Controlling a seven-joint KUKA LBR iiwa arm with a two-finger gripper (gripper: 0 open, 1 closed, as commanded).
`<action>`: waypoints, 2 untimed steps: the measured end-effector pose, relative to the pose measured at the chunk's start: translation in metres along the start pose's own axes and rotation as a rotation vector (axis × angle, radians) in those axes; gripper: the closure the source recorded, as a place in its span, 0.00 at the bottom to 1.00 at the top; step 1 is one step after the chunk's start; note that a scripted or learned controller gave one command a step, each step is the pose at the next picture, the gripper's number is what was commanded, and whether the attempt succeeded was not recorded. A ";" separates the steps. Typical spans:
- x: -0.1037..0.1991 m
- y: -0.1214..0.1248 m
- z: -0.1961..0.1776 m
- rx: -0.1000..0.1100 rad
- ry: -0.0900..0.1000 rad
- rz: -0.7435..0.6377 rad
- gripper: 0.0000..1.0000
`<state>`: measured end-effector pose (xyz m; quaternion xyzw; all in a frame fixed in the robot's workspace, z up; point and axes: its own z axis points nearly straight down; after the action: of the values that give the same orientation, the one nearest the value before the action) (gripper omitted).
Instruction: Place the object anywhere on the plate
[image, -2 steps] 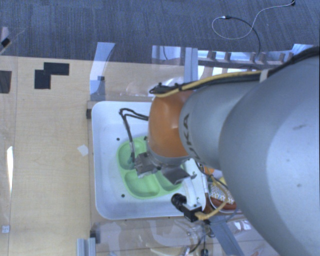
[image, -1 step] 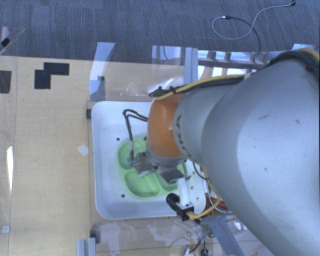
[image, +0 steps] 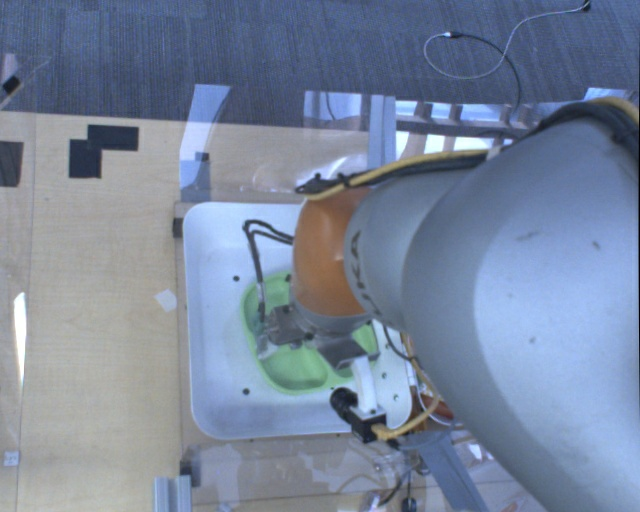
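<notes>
Overhead, the big grey KUKA arm (image: 520, 300) with its orange band (image: 322, 262) reaches in from the right and covers much of the shallow white plastic bin (image: 210, 300) that sits on the light wooden desk (image: 90, 330). Inside that bin lies a bright green round plate (image: 295, 375), toward the bin's near edge, with its right part hidden under the wrist. The two-finger metal gripper (image: 268, 335) hangs low over the plate's left portion, just beside the plate's rim, and a thin black cable (image: 255, 240) loops from the wrist across the bin's far side. Whether the gripper is spread or pressed together cannot be told, since the wrist hides it from above. The object meant for the plate cannot be made out; nothing is visible in the gripper. Black square markers (image: 100, 148) are stuck on the desk near its far left corner, and grey carpet (image: 250, 45) lies beyond the far edge.
</notes>
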<state>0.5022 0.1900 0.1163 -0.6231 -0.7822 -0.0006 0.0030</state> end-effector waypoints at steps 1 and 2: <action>-0.001 0.002 -0.011 -0.006 -0.001 0.000 1.00; -0.002 0.002 -0.011 -0.006 -0.003 0.001 0.00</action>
<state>0.5044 0.1885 0.1272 -0.6234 -0.7819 -0.0019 0.0001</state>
